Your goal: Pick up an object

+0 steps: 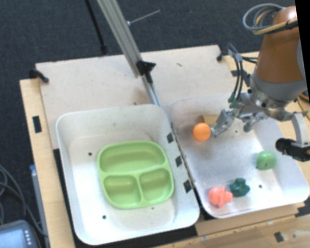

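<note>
- The jaws (232,121) hang over the upper part of the right bin (291,187), at the right of the frame. They stand open, with nothing between the fingers.
- An orange ball (202,132) lies just left of the jaws, near the bin's upper left corner. It is the nearest candidate for pickup.
- Handling, judged: the ball looks small, light and smooth. It will likely roll if nudged. Close on it across its widest part, from straight above.
- Other candidates lie in the lower half of the same bin: a green ball (265,160) toward the right, a pink toy (219,196) and a dark green toy (239,187) touching or nearly touching each other at the bottom.
- The pink and dark green toys have irregular shapes; their closeness may crowd a finger.
- The left bin (74,161) holds a green divided tray (134,173).
- Both bins are shallow and white, with a smooth floor. They sit on a pale wooden tabletop (90,78).
- A metal pole (121,30) slants up from between the bins. The floor around is dark carpet, with cables at the left.
</note>
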Tool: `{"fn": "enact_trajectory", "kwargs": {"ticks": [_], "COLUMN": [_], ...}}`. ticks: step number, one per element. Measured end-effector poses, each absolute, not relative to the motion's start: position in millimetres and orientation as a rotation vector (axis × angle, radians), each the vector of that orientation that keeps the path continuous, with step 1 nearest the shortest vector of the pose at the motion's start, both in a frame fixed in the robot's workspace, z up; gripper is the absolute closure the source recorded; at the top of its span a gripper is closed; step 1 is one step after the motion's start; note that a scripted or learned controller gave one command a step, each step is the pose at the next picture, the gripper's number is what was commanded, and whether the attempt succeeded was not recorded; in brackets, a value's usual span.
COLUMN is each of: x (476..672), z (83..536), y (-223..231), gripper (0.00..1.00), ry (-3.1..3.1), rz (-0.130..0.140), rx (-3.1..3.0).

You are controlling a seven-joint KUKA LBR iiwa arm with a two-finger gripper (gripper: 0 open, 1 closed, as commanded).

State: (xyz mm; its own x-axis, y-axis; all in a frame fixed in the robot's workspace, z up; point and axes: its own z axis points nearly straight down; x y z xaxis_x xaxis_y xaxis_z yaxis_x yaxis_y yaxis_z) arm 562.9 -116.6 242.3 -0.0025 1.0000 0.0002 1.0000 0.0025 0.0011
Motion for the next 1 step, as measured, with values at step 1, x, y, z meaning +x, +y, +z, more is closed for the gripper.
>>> {"fn": "enact_trajectory", "kwargs": {"ticks": [1], "x": [562.9], "z": [242.4], "y": [-116.8], "gripper": [0.00], "ry": [2.221], "rz": [0.002], "rx": [2.220]}}
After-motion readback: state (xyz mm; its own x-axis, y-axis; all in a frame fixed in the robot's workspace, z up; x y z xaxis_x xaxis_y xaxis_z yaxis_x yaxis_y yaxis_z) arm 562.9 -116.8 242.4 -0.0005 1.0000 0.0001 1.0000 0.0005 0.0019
